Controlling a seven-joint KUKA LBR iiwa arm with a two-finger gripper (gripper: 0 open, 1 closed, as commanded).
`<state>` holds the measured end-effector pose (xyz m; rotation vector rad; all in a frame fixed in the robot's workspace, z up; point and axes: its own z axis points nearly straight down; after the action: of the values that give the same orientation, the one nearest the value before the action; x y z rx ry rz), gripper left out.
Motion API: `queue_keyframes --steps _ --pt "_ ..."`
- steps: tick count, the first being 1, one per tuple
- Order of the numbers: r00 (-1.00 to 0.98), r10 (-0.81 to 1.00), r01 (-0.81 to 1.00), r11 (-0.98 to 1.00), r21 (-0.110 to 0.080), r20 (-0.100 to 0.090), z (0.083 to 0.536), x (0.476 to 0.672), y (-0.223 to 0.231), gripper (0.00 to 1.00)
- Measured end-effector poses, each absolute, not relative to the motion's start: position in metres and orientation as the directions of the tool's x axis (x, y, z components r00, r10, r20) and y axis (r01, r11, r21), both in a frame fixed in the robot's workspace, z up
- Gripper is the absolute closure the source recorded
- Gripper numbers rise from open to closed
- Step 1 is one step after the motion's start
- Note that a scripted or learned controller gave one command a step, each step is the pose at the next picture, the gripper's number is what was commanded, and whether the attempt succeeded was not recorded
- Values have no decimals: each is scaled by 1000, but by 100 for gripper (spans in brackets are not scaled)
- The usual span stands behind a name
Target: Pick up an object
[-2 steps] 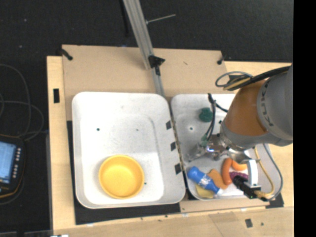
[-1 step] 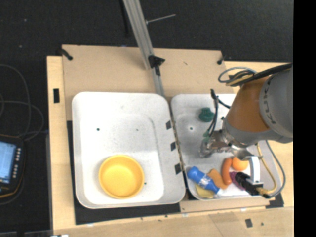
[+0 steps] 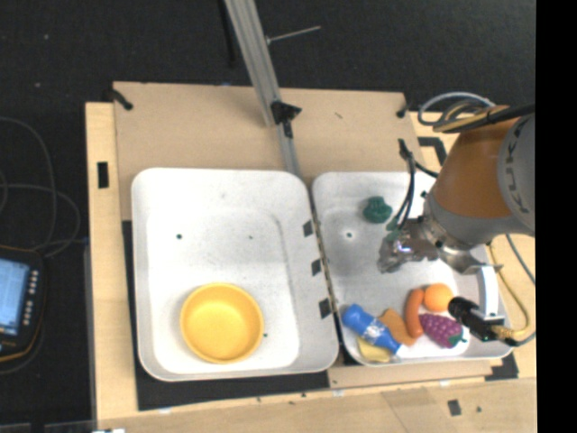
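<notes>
My gripper point(image 3: 393, 254) hangs over the middle of the right bin point(image 3: 347, 207), below the orange-banded wrist. A small green toy point(image 3: 377, 209) lies just behind it, a little to its left and apart from it. Along the bin's front edge sit a blue toy point(image 3: 357, 318), a yellow piece point(image 3: 374, 352), an orange carrot point(image 3: 397, 324), an orange sausage shape point(image 3: 413, 306), an orange fruit point(image 3: 438, 297) and purple grapes point(image 3: 441, 328). These lie in front of the gripper and to its right. I see nothing held in the gripper.
A yellow bowl point(image 3: 221, 322) sits at the front of the left bin point(image 3: 216, 207). A metal pole point(image 3: 259, 57) slants down to the wall between the bins. A tablet point(image 3: 13, 300) lies off the bench at the far left.
</notes>
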<state>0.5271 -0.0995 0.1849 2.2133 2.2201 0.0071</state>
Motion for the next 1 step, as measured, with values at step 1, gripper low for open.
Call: queue_keyframes --steps 1 --pt "-3 1000 1000 3 6 -1 213 529 -101 100"
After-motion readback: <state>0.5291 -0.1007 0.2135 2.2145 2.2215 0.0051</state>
